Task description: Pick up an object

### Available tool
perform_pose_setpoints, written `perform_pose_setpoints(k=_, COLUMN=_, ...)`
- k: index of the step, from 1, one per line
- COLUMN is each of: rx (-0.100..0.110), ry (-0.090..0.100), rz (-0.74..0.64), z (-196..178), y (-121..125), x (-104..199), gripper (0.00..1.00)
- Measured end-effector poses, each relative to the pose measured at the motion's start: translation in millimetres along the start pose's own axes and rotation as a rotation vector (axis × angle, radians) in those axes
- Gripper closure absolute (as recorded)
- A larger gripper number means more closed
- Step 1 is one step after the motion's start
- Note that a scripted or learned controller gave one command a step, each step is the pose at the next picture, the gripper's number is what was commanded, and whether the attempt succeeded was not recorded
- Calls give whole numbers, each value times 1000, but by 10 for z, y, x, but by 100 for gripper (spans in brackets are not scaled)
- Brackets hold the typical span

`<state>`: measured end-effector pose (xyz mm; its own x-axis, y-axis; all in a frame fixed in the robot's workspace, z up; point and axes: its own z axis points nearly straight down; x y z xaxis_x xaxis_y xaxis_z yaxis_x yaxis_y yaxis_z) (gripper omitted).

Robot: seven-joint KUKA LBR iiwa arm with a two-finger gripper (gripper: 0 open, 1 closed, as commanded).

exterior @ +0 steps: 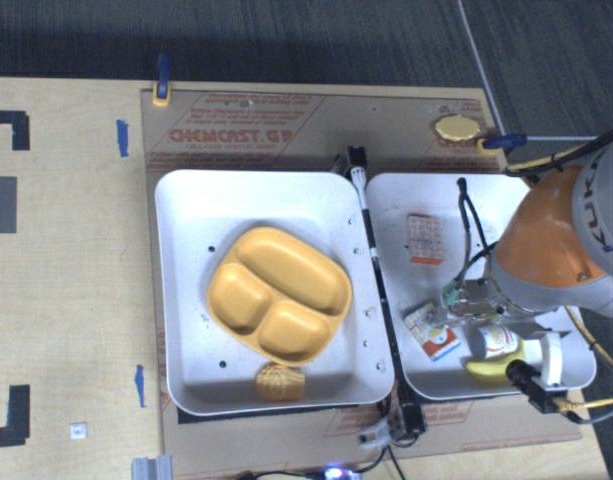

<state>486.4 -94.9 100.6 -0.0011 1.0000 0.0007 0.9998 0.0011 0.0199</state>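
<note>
Reaching into the right bin: the grey arm (571, 238) with its orange band comes in from the right, low over that bin's near half.
Tool: the tool (464, 303) sits at the arm's end among the clutter; whether it is open or closed cannot be told here.
Right bin (396, 268): holds a small card with red print (424, 238) toward the far side, a red-and-white packet (434, 333) just beside the tool, and a yellow banana-like piece (486, 370) at the near rim.
Left bin (176, 268): holds a yellow three-compartment tray (278, 293) in the middle, with a small tan ridged object (280, 381) touching its near edge.
Tabletop (66, 268): light wood, carrying both bins side by side.
</note>
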Motion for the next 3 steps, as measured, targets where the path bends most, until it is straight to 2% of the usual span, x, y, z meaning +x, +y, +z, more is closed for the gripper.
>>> perform_pose_setpoints(k=1, rx=-4, ry=-1, rz=0, z=-100, y=15, x=1, gripper=100)
perform_pose_setpoints(k=2, rx=-4, ry=-1, rz=0, z=-100, y=15, x=1, gripper=0)
perform_pose_setpoints(k=3, rx=8, ry=2, rz=0, z=115, y=-29, x=24, gripper=0)
